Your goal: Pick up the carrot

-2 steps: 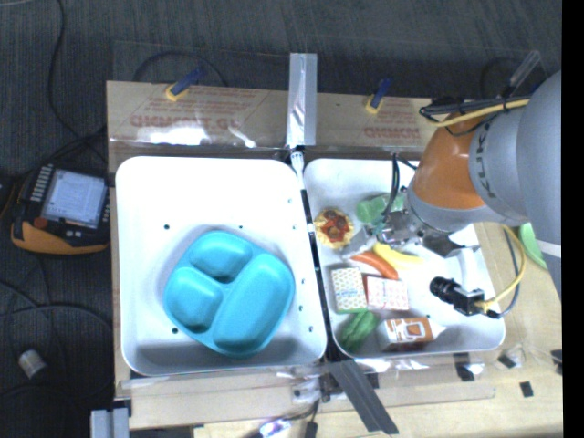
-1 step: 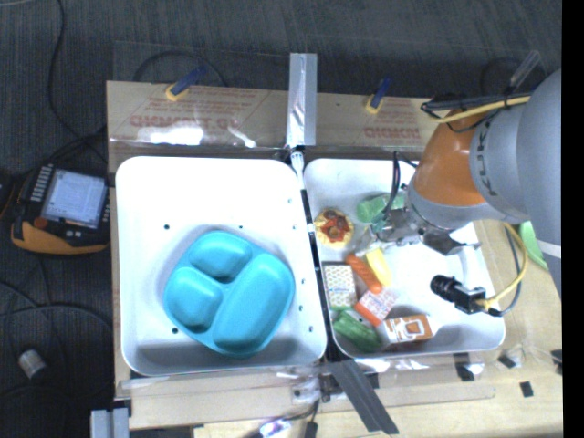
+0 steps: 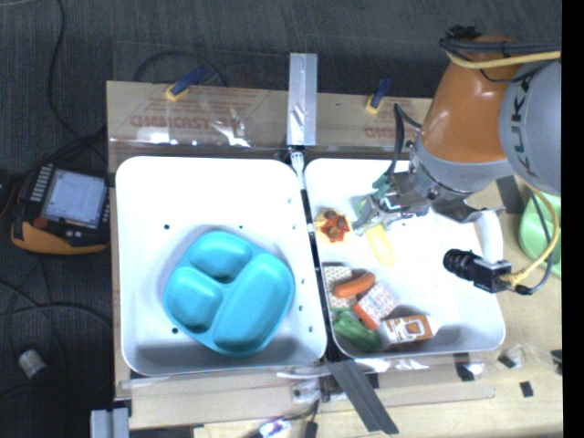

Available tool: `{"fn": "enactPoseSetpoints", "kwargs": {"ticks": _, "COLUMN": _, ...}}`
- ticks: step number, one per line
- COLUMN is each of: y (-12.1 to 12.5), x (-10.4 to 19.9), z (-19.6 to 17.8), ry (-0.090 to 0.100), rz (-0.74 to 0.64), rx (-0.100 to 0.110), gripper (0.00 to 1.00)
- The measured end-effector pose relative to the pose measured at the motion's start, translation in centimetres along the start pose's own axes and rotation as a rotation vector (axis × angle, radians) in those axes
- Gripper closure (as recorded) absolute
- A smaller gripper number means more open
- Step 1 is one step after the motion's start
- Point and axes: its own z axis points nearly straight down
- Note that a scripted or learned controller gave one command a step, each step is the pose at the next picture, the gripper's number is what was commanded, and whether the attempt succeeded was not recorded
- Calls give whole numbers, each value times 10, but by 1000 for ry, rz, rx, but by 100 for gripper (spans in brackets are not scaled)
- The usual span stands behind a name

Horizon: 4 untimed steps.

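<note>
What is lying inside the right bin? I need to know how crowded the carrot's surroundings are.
The right bin holds a clump of toy foods: the carrot, a green piece, a small carton, a yellow piece. Anything beneath the clump is covered.

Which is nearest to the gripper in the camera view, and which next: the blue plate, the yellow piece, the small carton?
1. Yellow piece, just below the gripper in the right bin.
2. Small carton, at that bin's near edge.
3. Blue plate, in the left bin.
</note>
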Motion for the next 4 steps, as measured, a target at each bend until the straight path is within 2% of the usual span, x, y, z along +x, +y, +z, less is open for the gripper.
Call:
{"fn": "enactPoseSetpoints", "kwargs": {"ticks": 1, "y": -29, "x": -38, "z": 79, "ry": 1, "rz": -252, "rx": 1, "gripper": 100}}
{"fn": "enactPoseSetpoints", "kwargs": {"ticks": 2, "y": -29, "x": -37, "z": 79, "ry": 2, "rz": -253, "rx": 1, "gripper": 0}}
{"fn": "enactPoseSetpoints", "kwargs": {"ticks": 3, "y": -14, "x": -102, "z": 51, "ry": 0, "rz": -198, "rx": -1, "gripper": 0}}
{"fn": "enactPoseSetpoints", "kwargs": {"ticks": 4, "y": -63, "x": -181, "z": 116, "ry": 2, "rz": -117, "rx": 1, "gripper": 0}}
